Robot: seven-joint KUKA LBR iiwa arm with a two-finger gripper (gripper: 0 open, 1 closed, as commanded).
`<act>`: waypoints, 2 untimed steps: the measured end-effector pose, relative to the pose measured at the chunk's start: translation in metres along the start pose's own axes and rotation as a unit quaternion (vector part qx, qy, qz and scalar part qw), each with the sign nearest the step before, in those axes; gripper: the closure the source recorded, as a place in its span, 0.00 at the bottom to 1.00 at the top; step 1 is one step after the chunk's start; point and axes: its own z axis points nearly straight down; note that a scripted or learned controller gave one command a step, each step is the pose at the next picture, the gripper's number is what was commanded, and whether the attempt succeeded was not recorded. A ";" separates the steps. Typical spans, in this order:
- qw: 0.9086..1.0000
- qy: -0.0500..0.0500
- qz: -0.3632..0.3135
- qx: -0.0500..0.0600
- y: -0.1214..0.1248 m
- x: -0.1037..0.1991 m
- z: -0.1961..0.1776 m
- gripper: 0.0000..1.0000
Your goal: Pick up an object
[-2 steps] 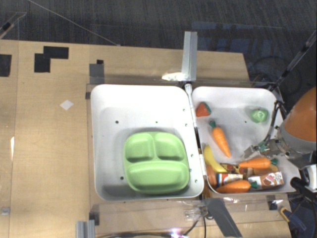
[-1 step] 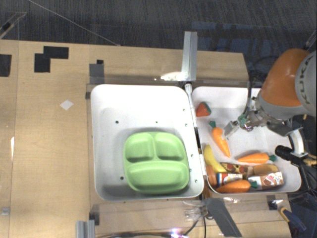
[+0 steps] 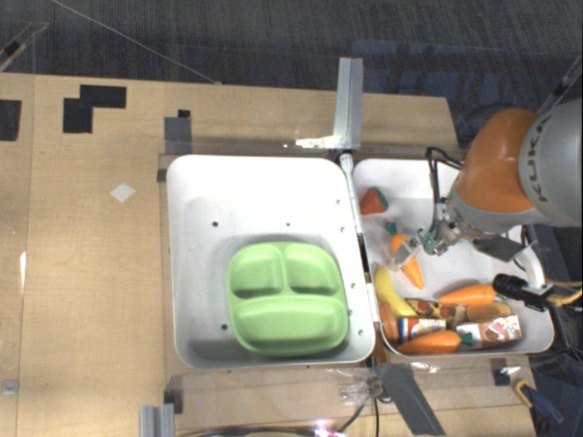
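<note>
Camera view: my end effector point(image 3: 428, 242) low in right bin point(image 3: 537, 340), near small carrot point(image 3: 413, 272); grip state, cannot tell. Risk: crowded toys, carrot slips aside.

One fixed camera looks steeply down on the two shallow white plastic bins point(image 3: 187, 244), moderately near.
</note>
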 end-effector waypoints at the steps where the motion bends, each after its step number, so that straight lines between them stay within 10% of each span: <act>1: 1.000 0.000 0.000 -0.001 0.001 0.000 -0.009 1.00; 2: 1.000 0.000 -0.004 0.000 0.026 0.040 -0.125 1.00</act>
